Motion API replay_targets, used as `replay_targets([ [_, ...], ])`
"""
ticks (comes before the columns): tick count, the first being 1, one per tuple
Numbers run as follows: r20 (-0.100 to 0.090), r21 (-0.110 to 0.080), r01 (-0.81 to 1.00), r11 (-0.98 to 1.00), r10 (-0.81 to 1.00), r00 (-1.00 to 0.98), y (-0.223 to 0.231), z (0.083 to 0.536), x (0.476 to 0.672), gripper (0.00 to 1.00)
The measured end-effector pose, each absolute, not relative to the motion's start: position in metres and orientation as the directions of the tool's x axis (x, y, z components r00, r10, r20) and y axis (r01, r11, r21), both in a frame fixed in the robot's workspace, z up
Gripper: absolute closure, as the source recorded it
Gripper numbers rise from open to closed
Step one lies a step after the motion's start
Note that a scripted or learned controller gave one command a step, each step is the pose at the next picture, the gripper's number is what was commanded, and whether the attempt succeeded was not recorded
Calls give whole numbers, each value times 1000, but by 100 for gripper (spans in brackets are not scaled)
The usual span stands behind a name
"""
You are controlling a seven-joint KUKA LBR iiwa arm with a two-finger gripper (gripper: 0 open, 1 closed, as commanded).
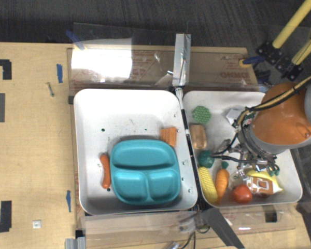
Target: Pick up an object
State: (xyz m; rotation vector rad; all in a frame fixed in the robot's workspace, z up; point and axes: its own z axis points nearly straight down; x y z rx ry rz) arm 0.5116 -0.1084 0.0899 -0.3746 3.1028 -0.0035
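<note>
gripper (pixel 247 162) over R bin (pixel 285 100) | jaw state n/k | ridged yellow corn (pixel 208 183) | glossy teal tray (pixel 145 171)

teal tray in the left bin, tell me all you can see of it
The teal tray looks like smooth plastic, with rounded corners and three compartments: one long one at the far side, two smaller ones at the near side. It lies flat, open side up, in the left bin, toward its near edge. An orange sausage lies along its left side.
</note>
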Motion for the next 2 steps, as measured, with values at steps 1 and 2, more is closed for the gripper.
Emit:
replay_targets([
  [1,-16,-12,-486,874,-486,-874,-104,90,502,0],
  [2,-26,-16,-489,872,-489,-872,-102,102,506,100],
])
